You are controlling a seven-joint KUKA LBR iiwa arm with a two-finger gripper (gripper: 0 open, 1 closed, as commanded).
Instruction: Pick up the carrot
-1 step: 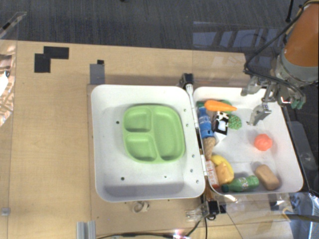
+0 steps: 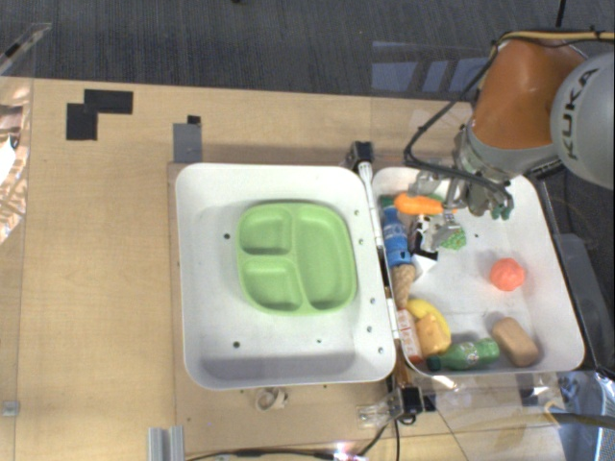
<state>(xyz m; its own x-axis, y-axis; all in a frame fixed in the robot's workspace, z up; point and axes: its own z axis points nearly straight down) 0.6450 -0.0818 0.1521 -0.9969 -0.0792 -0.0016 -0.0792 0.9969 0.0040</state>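
In the camera view the pincer (image 2: 452, 211) hangs low over the upper-left part of the right bin (image 2: 553, 257), under the grey arm with its orange band (image 2: 514, 89). The carrot (image 2: 419, 204) lies just to the pincer's left, pointing across the bin, near the bin's upper-left corner; it looks to be right at the tip of the metal fingers, but whether it sits between them or only beside them cannot be told from here, and how wide the pincer stands cannot be told either. I judge the task to be at the reaching or closing stage: the arm is in place over the carrot, and the lift is not yet shown. Just below the pincer sits a small green piece (image 2: 453, 239), and to the lower left a blue bottle (image 2: 394, 238) lies along the bin's left wall, so that side is crowded. Farther below and to the right an orange ball (image 2: 507, 275) rests well apart on bare bin floor. Near the bin's lower edge lie a yellow item (image 2: 430, 325), a green bottle (image 2: 466, 354) and a brown loaf (image 2: 515, 341). Open room is to the pincer's right and straight up. Far to its left, the left bin (image 2: 192, 257) holds a green divided tray (image 2: 294, 258).
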